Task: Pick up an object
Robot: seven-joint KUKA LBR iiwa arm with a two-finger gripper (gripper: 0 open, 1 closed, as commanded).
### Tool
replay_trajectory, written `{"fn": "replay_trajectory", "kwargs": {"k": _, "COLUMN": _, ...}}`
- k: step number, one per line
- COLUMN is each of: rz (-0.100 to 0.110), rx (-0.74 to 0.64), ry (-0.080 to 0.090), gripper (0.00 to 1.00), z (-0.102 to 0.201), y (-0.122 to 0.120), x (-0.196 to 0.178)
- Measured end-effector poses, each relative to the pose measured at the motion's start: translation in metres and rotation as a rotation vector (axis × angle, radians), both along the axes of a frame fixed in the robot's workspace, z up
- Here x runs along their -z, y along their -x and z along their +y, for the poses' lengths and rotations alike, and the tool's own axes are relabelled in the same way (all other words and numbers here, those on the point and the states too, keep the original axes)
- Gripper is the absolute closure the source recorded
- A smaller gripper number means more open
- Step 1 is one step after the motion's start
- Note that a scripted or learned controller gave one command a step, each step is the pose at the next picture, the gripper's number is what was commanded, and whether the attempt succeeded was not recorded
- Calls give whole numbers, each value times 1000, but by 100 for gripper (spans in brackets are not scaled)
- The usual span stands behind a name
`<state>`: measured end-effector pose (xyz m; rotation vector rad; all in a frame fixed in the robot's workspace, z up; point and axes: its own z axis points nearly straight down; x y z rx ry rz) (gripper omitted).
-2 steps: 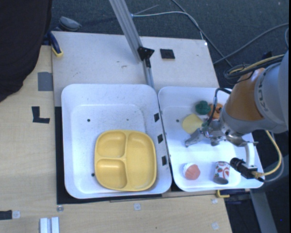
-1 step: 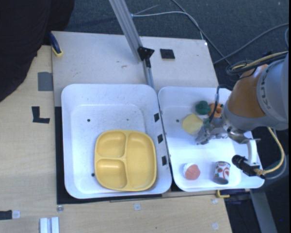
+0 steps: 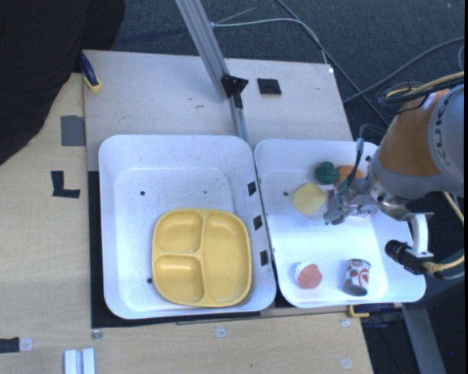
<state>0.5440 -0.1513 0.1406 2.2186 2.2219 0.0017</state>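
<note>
Object for picking: none yet chosen or held; candidates lie in the right bin (image 3: 390, 291). Contents of that bin: a pale yellow rounded item (image 3: 309, 199) left of centre; a dark green ball-like item (image 3: 324, 172) just beyond it toward the far side; an orange item (image 3: 349, 174) beside the green one, partly hidden by the arm; a small white-and-red item (image 3: 306, 275) near the front edge; a small red-and-white can-like item (image 3: 357, 276) to its right, also at the front. Left bin (image 3: 125, 209): holds a yellow divided plate (image 3: 202, 257) with three compartments, set toward the near side. Arm (image 3: 417, 150): reaches in from the right over the far half of the right bin. Gripper (image 3: 335, 211): low in the bin, just right of the pale yellow item and near the orange one; whether it is spread or closed cannot be told at this size, and nothing can be seen held in it. Step in hand, as judged: positioning over or beside a target in the far cluster, grasp not confirmed. Next move calls for: centring on one item, likely the pale yellow one, closing squarely on it without nudging its green and orange neighbours, then lifting straight up clear of the bin wall.
</note>
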Motion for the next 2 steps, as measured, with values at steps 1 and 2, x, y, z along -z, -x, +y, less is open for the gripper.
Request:
{"fn": "replay_trajectory", "kwargs": {"k": 1, "rz": -3, "rx": -1, "ry": 1, "gripper": 100, "z": 6, "y": -3, "x": -62}}
{"fn": "replay_trajectory", "kwargs": {"k": 2, "rz": -3, "rx": -1, "ry": 1, "gripper": 100, "z": 6, "y": -4, "x": -115}}
